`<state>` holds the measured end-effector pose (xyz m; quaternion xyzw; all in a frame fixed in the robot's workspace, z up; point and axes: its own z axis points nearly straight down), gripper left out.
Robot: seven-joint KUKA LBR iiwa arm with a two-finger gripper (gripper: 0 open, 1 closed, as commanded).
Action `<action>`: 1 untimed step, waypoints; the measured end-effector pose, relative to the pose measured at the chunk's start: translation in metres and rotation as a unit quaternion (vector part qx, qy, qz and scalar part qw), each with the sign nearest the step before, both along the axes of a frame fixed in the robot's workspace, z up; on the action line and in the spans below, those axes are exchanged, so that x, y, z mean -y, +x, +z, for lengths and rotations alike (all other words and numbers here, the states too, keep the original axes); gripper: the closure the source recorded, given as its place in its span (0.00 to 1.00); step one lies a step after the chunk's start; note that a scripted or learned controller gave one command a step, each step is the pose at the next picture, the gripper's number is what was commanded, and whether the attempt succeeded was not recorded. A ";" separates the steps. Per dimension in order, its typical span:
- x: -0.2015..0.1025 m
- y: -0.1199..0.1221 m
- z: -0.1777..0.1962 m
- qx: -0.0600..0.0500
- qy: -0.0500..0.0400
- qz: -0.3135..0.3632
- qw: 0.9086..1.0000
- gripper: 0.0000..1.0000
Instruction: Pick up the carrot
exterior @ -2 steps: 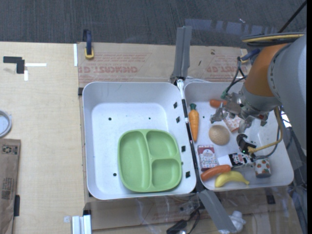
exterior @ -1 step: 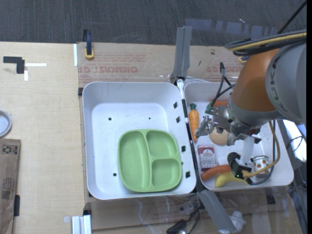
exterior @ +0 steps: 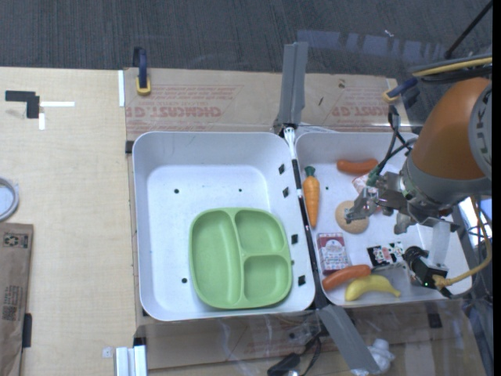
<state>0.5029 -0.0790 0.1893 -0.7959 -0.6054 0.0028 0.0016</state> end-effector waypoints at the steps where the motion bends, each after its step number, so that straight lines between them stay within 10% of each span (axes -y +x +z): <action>1: -0.090 -0.015 0.000 -0.001 0.000 -0.036 0.999 0.00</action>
